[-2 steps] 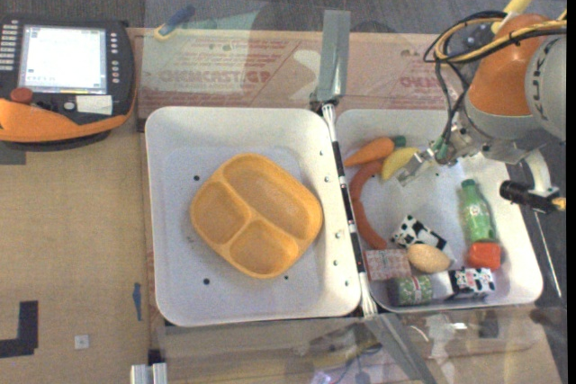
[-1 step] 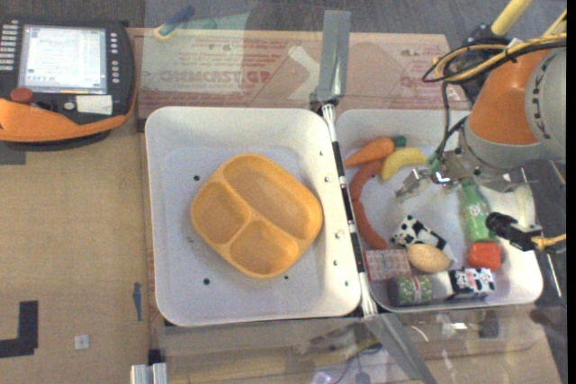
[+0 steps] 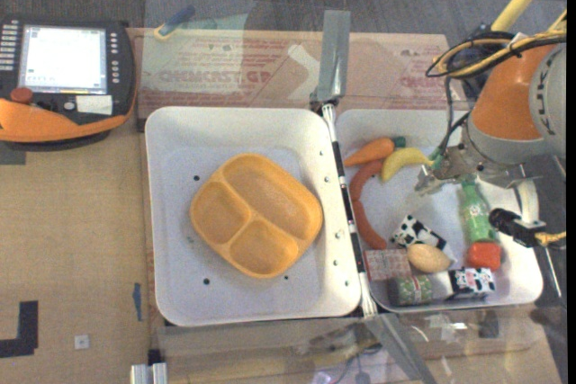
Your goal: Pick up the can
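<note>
The can point(image 3: 415, 289) is small with a green label. It lies on its side at the front edge of the right bin point(image 3: 526, 288), between a pinkish box point(image 3: 386, 264) and a cow-patterned carton point(image 3: 472, 281). My gripper point(image 3: 435, 178) hangs over the middle of the right bin, just right of the banana point(image 3: 402, 161) and well behind the can. Nothing shows in its grasp.
The right bin also holds a carrot point(image 3: 370, 151), a curved red sausage point(image 3: 362, 207), a cow toy point(image 3: 416, 233), a tan egg-shaped item point(image 3: 428, 258), a green bottle point(image 3: 474, 213) and a red block point(image 3: 483, 254). An orange divided tray point(image 3: 256, 214) lies in the left bin point(image 3: 171, 193).
</note>
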